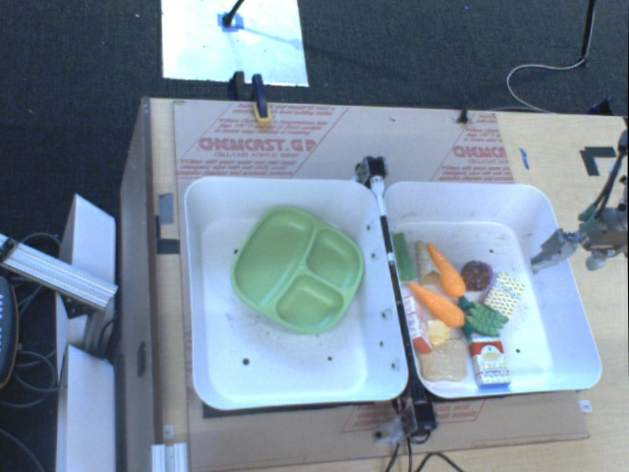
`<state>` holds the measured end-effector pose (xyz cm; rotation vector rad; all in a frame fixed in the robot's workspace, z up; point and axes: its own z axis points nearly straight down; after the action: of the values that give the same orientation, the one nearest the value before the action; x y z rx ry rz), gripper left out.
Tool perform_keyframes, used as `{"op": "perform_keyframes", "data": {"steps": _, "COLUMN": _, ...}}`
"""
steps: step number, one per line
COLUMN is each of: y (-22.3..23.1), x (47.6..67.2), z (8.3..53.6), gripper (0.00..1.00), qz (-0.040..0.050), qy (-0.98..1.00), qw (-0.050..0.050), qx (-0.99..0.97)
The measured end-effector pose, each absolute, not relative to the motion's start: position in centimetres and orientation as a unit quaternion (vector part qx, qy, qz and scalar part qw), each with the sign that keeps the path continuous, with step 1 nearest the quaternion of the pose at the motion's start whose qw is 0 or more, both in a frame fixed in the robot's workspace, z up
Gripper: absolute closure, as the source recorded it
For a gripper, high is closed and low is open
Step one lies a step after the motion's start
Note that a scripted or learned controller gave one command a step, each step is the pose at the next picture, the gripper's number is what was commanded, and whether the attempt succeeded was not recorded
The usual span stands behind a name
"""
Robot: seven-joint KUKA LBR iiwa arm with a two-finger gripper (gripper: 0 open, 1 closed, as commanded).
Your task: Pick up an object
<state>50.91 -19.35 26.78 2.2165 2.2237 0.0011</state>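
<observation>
Gripper [546,253] is being seen at the right bin's [575,308] right wall, nothing between its fingers; whether released or clenched cannot be told. The nearest carrot [445,269] is lying left of it, mid-bin, long axis slanting toward the near right corner. It is being read as orange, tapered, smooth.

Bright, even overhead light with a cool, washed-out tint. The two white bins [295,386] glare nearly featureless; shadows are faint and soft. The whole picture is slightly blurry and grainy, and the dark floor [69,57] shows speckled noise.
</observation>
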Motion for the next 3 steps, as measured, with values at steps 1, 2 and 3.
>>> {"op": "perform_keyframes", "data": {"steps": 1, "y": -20.7, "x": 48.6, "z": 17.1, "gripper": 0.0, "qz": -0.0002, "qy": 0.708, "qw": 0.0, "qx": 0.707}}
{"op": "perform_keyframes", "data": {"steps": 2, "y": -15.5, "x": 54.6, "z": 8.8, "gripper": 0.0, "qz": 0.0034, "qy": 0.709, "qw": 0.005, "qx": 0.706}}
{"op": "perform_keyframes", "data": {"steps": 3, "y": -13.8, "x": 65.1, "z": 8.9, "gripper": 0.0, "qz": 0.0013, "qy": 0.71, "qw": 0.003, "qx": 0.704}}
